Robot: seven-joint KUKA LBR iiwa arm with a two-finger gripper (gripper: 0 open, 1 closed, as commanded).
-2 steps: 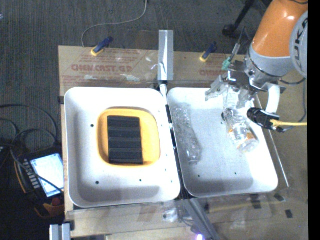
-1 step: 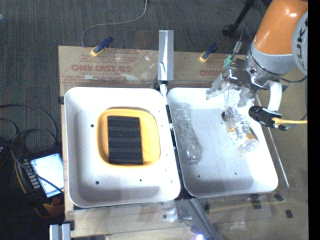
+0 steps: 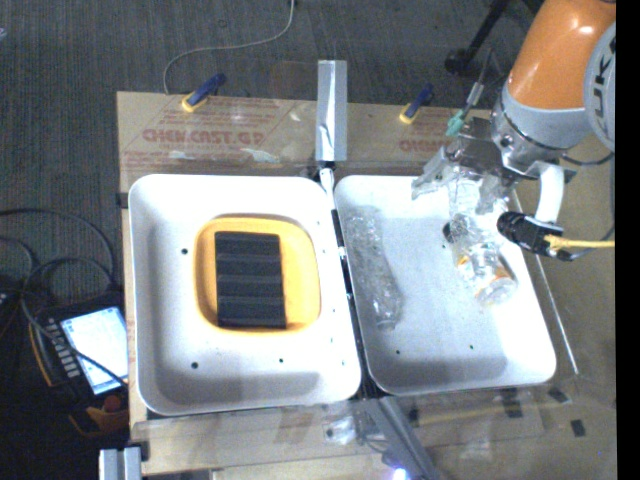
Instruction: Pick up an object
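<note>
My arm [image 3: 560, 48] comes in from the right side of the view, with the orange band high at the top right corner and the grey wrist below it, bent down toward the far part of the right bin [image 3: 520, 363]. My gripper [image 3: 468, 230] hangs over the far right area of this bin, pointing downward and a little toward the left. Its fingers are transparent and they mix with the white floor below, so I cannot tell if my jaws are open or closed, and I see nothing clearly between them. Just below my gripper, a small clear object with an orange part [image 3: 487, 268] lies on the floor of the right bin, near its right wall. A long piece of clear crumpled plastic [image 3: 370, 266] lies along the left wall of the same bin, well apart from my gripper. In the left bin [image 3: 160, 358] a yellow tray [image 3: 308, 268] sits in the middle, and a black ribbed block [image 3: 250, 279] lies inside it. A black cable part [image 3: 528, 230] sticks out beside my wrist.
</note>
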